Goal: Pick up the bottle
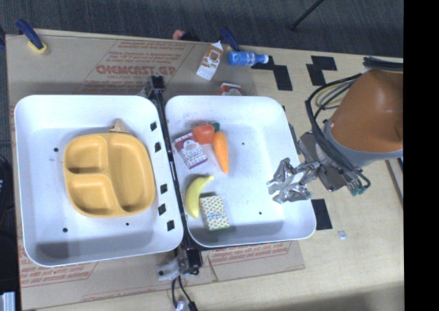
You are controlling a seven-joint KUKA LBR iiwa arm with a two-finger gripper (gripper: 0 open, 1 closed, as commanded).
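A small blue bottle (242, 58) with a pale cap lies on its side on the bench, behind the right bin (264, 107) and outside it. My gripper (283, 184) hangs low over the right side of that bin, near its right wall. Its two metal fingers (280, 174) are spread open with only white bin floor between them. The bottle is far from the gripper, up and to the left of it.
In the right bin lie a carrot (221, 152), a red vegetable (203, 133), a small red packet (191, 151), a banana (195, 194) and a green box (215, 212). The left bin (41, 117) holds a yellow divided plate (108, 174). A small carton (209, 61) lies beside the bottle.
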